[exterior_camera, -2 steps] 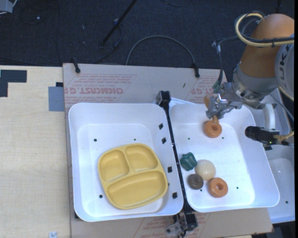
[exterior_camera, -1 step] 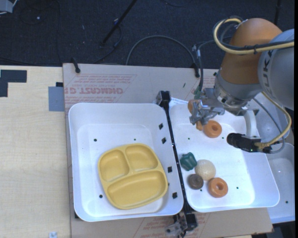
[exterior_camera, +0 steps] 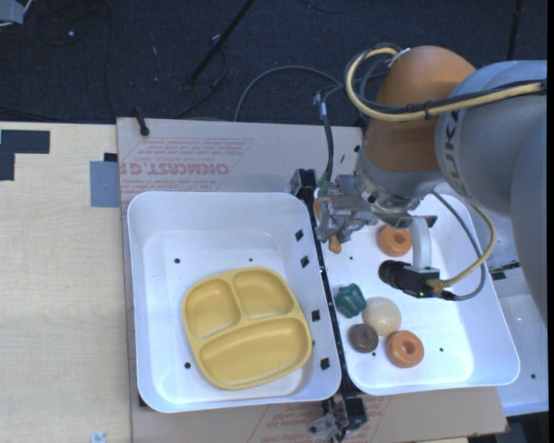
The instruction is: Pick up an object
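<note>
Grey metal two-finger gripper hangs over the upper-left corner of the right white plastic bin, a small orange piece at its tip, while the nearest free object, an orange ring-shaped toy, lies just to its right.

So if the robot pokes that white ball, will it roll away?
Probably a little. The white ball looks round, so a push could start it rolling. But a brown piece and an orange ring sit close beside it and may stop it. Its bumpy-looking surface might help the fingers grip.
</note>
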`<state>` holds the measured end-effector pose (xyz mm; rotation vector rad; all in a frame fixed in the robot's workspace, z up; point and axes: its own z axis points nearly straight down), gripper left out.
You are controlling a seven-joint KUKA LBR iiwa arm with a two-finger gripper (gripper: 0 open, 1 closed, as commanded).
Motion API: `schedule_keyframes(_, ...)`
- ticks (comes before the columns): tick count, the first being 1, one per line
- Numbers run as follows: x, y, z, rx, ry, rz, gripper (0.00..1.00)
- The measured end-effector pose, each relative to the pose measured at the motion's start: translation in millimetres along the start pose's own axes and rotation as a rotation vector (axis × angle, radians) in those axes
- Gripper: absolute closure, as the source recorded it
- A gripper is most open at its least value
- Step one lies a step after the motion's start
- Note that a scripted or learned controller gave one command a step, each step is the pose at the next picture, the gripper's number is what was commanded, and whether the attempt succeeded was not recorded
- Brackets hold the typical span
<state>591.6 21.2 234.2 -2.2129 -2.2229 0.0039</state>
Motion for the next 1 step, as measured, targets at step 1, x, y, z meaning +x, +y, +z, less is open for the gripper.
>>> schedule_keyframes(1, 54.0, -7.0, 13.2, 0.0, 0.0, -0.001, 1.0)
